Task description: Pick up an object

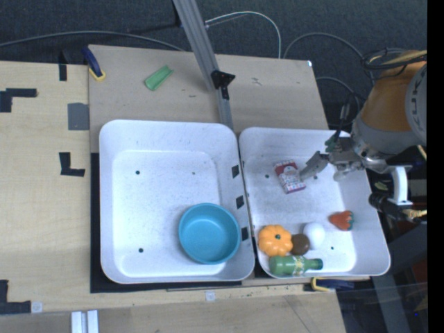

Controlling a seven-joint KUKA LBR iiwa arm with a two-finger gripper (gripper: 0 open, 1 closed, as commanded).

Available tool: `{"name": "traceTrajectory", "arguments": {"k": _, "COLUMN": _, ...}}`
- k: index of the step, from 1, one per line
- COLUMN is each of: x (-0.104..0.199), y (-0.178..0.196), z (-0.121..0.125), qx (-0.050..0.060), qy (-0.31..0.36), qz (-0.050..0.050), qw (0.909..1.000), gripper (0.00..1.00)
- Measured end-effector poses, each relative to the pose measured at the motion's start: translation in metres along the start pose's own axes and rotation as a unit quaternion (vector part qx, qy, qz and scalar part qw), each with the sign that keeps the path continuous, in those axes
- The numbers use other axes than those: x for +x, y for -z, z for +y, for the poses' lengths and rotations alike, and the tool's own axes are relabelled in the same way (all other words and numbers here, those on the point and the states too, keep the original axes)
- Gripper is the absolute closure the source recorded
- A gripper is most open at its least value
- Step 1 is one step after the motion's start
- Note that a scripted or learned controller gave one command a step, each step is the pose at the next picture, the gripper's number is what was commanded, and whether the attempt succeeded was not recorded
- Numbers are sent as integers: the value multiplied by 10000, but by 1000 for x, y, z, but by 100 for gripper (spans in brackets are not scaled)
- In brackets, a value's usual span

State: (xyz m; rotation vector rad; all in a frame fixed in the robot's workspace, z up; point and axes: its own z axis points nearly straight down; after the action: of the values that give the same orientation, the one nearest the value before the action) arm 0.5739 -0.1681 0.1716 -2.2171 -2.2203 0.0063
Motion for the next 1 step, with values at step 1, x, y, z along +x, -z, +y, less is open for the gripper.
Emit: {"name": "traceTrajectory", "arguments": {"k": 1, "x": 9, "y": -61, "z": 2, "qx": 12, "qy": 3, "qz": 7, "qw": 10000, "gripper": 0}}
